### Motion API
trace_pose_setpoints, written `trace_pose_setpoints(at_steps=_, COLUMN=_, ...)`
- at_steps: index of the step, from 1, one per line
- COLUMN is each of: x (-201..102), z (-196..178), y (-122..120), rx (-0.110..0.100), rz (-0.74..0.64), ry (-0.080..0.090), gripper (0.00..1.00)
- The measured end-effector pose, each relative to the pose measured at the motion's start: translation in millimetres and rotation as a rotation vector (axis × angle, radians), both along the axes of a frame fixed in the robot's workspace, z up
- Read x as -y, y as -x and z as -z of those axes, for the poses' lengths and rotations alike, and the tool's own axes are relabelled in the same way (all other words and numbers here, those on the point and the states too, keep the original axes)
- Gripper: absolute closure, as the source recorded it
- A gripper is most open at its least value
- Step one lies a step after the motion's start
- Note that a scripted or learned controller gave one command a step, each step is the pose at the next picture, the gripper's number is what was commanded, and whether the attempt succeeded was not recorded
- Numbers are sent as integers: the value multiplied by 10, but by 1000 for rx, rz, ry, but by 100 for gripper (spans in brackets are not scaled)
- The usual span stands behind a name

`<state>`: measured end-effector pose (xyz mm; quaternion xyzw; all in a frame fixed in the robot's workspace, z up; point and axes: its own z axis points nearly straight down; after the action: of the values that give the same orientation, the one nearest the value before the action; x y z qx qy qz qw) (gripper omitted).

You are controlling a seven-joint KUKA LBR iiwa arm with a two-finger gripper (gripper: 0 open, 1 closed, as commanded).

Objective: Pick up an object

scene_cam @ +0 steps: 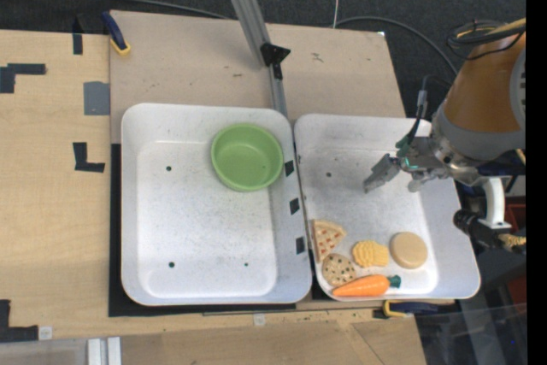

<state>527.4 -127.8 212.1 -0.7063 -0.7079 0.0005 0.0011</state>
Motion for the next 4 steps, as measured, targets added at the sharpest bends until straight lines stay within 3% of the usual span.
trace_pose_setpoints(at_steps=1, x=1, z=-1, y=0, rx=0, rz=0, ry=0, gripper=0)
trace_pose_setpoints(at_steps=3, x=55, z=1164, y=124, rx=-6, rz=2, ry=-1, gripper=0)
trace_pose_setpoints(at_steps=4, x=52, z=1226, y=124, rx=1, rz=1, ry=1, gripper=0)
